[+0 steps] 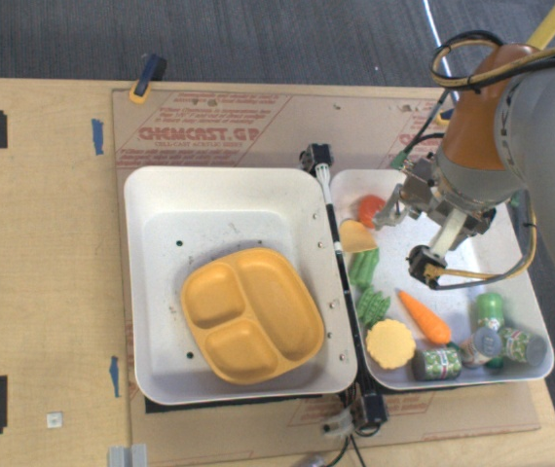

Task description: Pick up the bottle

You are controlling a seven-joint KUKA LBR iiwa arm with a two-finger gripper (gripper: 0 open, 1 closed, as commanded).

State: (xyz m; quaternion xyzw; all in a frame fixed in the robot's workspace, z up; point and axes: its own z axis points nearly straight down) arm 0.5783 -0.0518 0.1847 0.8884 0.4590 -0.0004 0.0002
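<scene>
even bright light, mild softness

The grey KUKA arm [548, 125] with its orange band [474, 129] reaches in from the upper right of the camera view, its wrist bent down and leftward. The two-finger metal gripper [392, 209] hangs low at the wrist's left end.

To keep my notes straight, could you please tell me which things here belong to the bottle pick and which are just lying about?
Job in hand:
tool
green bottle
right bin

Lying about:
yellow plate
left bin
carrot
tomato
green can
</scene>
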